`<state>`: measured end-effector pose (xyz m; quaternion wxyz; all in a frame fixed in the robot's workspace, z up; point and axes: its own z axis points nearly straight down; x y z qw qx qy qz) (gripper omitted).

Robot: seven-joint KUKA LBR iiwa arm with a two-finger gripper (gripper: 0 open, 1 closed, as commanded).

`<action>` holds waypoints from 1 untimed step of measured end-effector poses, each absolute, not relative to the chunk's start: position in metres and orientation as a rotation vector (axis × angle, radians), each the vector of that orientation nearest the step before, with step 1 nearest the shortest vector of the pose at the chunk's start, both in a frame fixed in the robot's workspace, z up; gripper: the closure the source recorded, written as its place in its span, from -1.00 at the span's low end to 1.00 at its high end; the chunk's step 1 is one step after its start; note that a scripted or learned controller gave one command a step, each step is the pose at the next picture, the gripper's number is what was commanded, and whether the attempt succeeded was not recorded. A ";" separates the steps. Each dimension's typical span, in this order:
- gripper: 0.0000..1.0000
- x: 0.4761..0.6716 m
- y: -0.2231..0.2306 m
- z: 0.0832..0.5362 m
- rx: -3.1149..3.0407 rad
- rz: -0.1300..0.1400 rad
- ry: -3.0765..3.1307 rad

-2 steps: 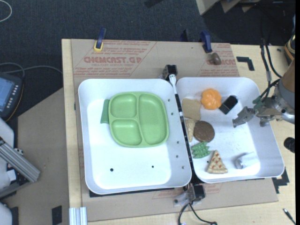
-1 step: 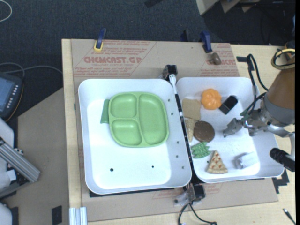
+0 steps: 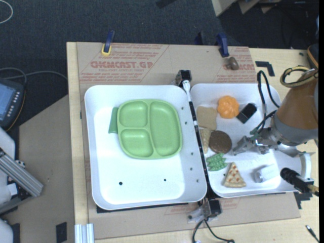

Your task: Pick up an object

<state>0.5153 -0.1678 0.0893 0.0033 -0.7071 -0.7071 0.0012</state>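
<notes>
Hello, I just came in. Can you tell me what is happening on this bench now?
A grey robot arm reaches in from the right over the right bin, which holds toy food: an orange, a brown round patty, a pizza slice, green peas and a small black block. Its pincer hangs low beside the patty, with nothing seen between its fingers. The left bin holds a green divided plate.

Bright even light, soft shadows, slight blur
</notes>
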 end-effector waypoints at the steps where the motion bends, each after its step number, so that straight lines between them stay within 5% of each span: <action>1: 1.00 0.516 -0.169 0.103 -2.223 0.000 -2.220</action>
